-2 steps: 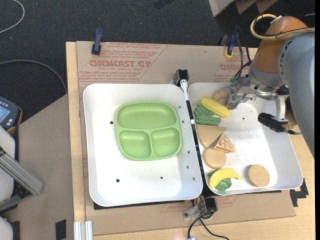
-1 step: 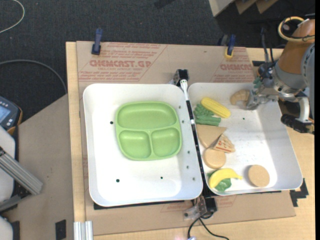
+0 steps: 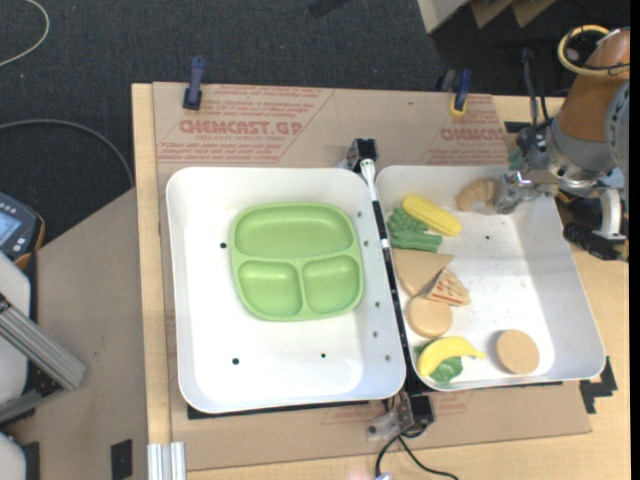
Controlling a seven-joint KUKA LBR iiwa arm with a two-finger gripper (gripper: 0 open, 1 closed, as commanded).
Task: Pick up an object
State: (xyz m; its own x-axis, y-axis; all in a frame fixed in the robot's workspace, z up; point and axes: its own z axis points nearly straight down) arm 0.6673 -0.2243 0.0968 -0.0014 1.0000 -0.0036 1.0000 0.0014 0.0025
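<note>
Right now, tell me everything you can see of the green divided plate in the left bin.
The light green plastic divided plate is a rounded rectangle with a raised rim and three compartments: one wide section along the far side and two smaller ones along the near side. It looks smooth, matte and holds nothing. It lies flat, right way up, near the middle of the left shallow white bin, resting on the bin's floor and clear of its walls. Nothing else touches it.

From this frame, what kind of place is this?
Likely a robot lab grasping rig: two white bins clamped to a board, toy food like a plastic corn cob beside a green divided plate, and the arm's tool.
</note>
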